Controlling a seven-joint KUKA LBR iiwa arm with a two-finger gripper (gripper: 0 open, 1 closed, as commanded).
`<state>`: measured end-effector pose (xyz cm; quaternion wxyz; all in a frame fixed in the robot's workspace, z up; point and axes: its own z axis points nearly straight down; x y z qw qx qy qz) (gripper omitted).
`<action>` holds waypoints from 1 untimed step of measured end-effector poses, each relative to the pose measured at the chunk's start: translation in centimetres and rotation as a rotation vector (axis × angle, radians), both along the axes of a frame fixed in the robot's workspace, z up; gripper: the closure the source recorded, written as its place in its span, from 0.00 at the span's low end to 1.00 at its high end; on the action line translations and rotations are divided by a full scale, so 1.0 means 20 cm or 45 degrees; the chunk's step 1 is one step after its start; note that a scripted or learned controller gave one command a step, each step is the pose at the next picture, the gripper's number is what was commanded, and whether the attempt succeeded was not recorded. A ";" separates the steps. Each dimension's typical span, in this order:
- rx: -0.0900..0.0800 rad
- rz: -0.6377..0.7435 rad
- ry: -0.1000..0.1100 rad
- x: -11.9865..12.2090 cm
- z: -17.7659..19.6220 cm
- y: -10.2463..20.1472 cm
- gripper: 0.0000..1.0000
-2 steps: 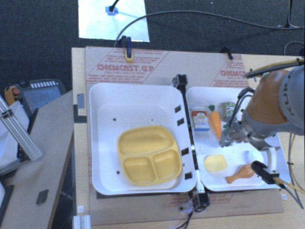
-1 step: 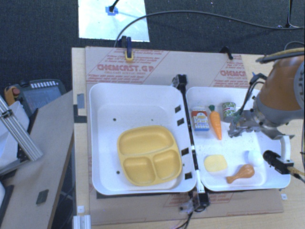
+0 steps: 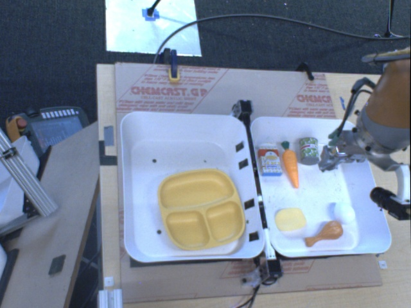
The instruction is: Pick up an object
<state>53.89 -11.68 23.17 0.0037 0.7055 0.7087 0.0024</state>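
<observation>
Down at the near edge of the right bin (image 3: 379,236), a brown drumstick (image 3: 325,232) lies on its side, with a flat yellow chip (image 3: 290,219) just to its left. A white egg (image 3: 342,211) sits just above the drumstick, close to the bin's right wall. Over in the left bin (image 3: 138,172), a yellow divided tray (image 3: 200,207) takes up the near half.

Moving farther back in the right bin: an orange carrot (image 3: 291,167) lies lengthwise, a small red-and-white box (image 3: 270,160) touching or just beside it on the left. Behind and right of the carrot stands a little green-labelled can (image 3: 309,150).

And there's the gripper (image 3: 329,160), in from the right, hanging just right of the can, near it, the carrot a little farther to its left. How wide it is spread, I can't tell from here; nothing shows between its tips. The egg and drumstick lie well nearer the camera than the gripper.
</observation>
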 end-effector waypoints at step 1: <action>0.000 0.000 0.003 0.01 0.20 0.00 1.00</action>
